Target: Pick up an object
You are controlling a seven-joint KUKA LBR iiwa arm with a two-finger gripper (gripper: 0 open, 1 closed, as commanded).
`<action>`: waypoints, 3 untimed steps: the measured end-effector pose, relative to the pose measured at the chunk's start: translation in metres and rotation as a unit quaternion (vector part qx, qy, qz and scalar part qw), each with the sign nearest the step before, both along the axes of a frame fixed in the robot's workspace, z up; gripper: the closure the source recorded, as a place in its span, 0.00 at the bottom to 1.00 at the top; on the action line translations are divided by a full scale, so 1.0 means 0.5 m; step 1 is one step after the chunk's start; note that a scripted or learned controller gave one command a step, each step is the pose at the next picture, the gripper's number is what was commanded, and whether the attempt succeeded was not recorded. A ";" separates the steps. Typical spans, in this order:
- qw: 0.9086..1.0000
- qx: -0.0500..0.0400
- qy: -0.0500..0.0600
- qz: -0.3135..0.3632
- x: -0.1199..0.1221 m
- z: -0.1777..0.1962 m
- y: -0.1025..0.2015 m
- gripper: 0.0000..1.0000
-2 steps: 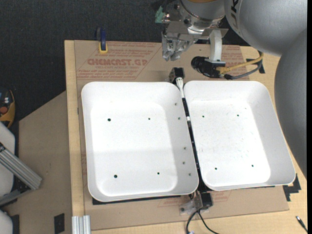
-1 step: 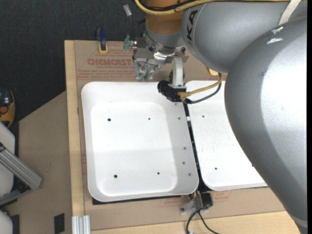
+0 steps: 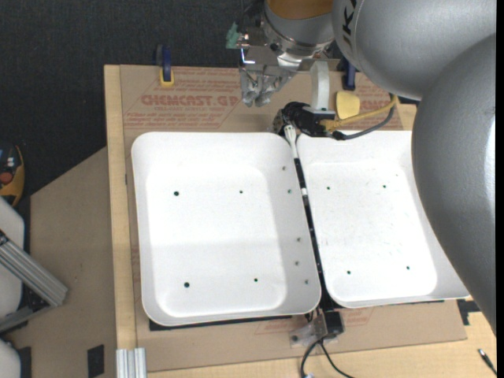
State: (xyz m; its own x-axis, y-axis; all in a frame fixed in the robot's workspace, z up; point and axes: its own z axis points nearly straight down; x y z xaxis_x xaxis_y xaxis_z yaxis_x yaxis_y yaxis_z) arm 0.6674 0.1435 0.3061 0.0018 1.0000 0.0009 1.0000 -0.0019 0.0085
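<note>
My gripper (image 3: 257, 93) hangs high at the back of the bench, over the brown board (image 3: 197, 101) just behind the far right corner of the left bin (image 3: 150, 211). It is seen from above and behind, small and grey under the orange wrist band. The left bin's white floor shows a few small dark dots. The right bin (image 3: 425, 286) shows the same kind of dots, and the grey arm covers its right side.
The two bins touch along a dark seam (image 3: 305, 211) down the middle. A blue and yellow clamp (image 3: 164, 63) holds the board at the back left. Grey metal rails (image 3: 31, 278) lie off the bench at the left.
</note>
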 end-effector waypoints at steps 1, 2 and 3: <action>1.000 0.000 0.008 0.005 -0.007 -0.155 0.173 1.00; 1.000 0.001 0.001 0.002 -0.043 -0.006 0.162 1.00; 1.000 0.000 0.002 -0.001 -0.046 0.051 0.060 1.00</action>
State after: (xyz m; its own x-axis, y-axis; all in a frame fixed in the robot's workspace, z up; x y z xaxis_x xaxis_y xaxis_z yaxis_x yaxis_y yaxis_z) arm 0.6442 0.1735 0.3316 0.0044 1.0000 0.0002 1.0000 -0.0044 0.0051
